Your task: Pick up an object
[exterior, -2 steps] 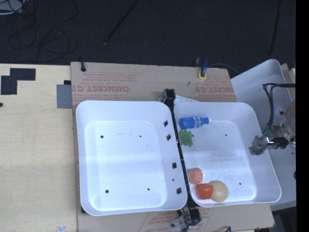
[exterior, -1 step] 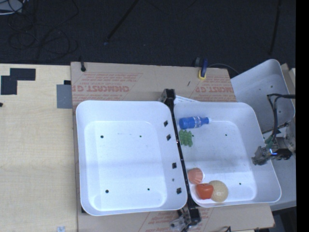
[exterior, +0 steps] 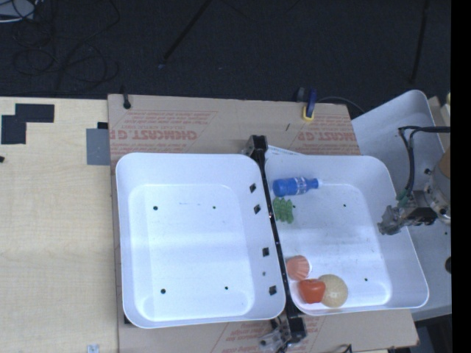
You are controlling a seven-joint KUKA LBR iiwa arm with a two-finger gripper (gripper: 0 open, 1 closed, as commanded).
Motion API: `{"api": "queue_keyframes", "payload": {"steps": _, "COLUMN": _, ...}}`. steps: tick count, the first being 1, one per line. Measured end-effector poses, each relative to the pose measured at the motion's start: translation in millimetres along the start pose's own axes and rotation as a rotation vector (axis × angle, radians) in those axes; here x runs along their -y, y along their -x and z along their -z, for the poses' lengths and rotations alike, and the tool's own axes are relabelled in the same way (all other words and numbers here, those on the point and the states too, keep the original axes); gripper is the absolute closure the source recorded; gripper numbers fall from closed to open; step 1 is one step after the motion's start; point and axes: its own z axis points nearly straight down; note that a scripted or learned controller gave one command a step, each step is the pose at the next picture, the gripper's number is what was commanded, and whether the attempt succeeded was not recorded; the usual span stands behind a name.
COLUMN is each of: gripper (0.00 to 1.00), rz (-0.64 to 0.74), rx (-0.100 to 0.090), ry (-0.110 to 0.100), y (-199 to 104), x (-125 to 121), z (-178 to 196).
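**Ana:** Camera view first: where are the things that could be picked up?

**Ben:** All in the right bin [exterior: 401, 285]. A blue bottle [exterior: 295, 186] lies on its side near the far left corner, cap end toward the right. Just below it, beside the divider, sits a small green object [exterior: 283, 210]. Down in the near left corner three round items cluster: a pale orange one [exterior: 297, 267] against the left wall, a red one [exterior: 311, 290] just below it, and a yellowish ball [exterior: 333, 290] touching the red one on its right.

**Ana:** And the pincer?

**Ben:** The pincer [exterior: 389, 222] hangs over the right edge of that bin, well apart from every item. It's small and dark in this view. I can't tell whether it's released or clenched, and nothing shows between its tips.

**Ana:** What about the other bin?

**Ben:** The left bin [exterior: 125, 197] sits beside the right one, the two meeting along a black strip with clips [exterior: 266, 226]. Both rest on a cardboard sheet [exterior: 184, 127] with red printing, laid on the counter [exterior: 51, 234]. A blue and yellow clamp [exterior: 309, 105] grips the cardboard's far edge. Cables [exterior: 409, 160] loop above the pincer.
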Motion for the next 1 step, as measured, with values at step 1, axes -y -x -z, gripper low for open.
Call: {"api": "queue_keyframes", "payload": {"steps": 1, "gripper": 1.0, "rz": -0.003, "rx": -0.003, "ry": -0.009, "y": -0.7, "x": 37.2, "z": -52.7}}
